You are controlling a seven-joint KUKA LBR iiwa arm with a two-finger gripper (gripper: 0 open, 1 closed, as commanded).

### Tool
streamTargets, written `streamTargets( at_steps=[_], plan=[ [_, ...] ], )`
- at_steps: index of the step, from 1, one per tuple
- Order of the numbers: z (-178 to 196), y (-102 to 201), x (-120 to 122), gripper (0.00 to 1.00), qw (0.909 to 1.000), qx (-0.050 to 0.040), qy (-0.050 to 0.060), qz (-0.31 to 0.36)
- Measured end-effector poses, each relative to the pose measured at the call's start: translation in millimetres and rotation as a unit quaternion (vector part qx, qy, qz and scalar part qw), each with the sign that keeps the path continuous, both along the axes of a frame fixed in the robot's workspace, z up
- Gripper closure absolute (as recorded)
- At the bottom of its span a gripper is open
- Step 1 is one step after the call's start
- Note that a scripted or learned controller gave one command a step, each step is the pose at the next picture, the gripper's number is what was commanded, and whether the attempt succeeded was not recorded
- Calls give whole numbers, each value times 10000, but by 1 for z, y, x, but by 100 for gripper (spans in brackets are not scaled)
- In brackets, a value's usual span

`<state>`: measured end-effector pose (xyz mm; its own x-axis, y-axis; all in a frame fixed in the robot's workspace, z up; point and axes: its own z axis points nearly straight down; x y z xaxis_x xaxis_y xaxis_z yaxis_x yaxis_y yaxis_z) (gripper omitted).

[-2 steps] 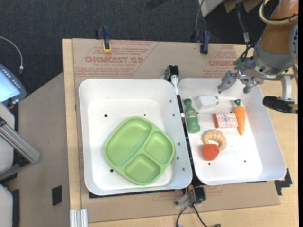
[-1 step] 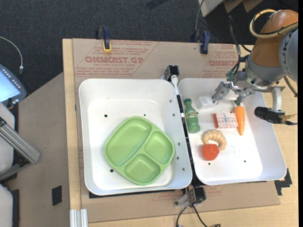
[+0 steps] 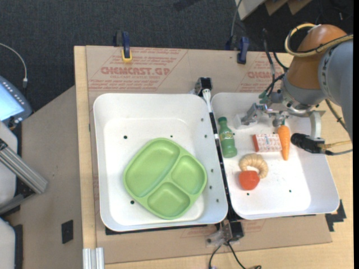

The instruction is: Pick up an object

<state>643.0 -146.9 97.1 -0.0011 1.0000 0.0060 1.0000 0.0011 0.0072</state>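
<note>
Gripper: the two-finger gripper (image 3: 263, 115) hangs over the far part of the right shallow white bin (image 3: 314, 203). Its grey fingers (image 3: 248, 117) look spread apart, with nothing between them.
Nearest candidates: the small red-and-white box (image 3: 266, 143) and the tapered orange carrot (image 3: 284, 142) lie side by side just on the near side of the gripper. The carrot's thick end is closest to it.
Other candidates: the green plastic bottle (image 3: 227, 137) lies along that bin's left wall. The pale curved bread roll (image 3: 253, 162) touches the round red tomato-like piece (image 3: 249, 180) nearer the middle.
Left bin: the left shallow white bin (image 3: 106, 150) holds a light green divided plate (image 3: 164, 176), well apart from the gripper.
Task state: nothing is held, so the pick is not yet done.
Risk, crowding: the box and carrot sit so close that a descending finger may land on top of one and shove both aside.
Risk, carrot: it looks smooth and tapered, and may squirt out if pinched near the thin tip.
Risk, bottle: the wall beside it likely leaves no room for a finger on that side.
Risk, roll and tomato: closing across their contact may nudge both and lift neither.
Risk, plate: it is flat and broad, probably too wide to straddle.
</note>
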Motion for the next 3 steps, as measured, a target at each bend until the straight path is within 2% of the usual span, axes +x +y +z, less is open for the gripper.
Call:
streamTargets(
  at_steps=[1,2,3],
  plan=[
    [17,-3,2,100,10000,-49,-52,4],
    [67,-13,2,100,10000,-43,6,-7],
    [112,-8,2,100,10000,-39,2,2]
  ],
)
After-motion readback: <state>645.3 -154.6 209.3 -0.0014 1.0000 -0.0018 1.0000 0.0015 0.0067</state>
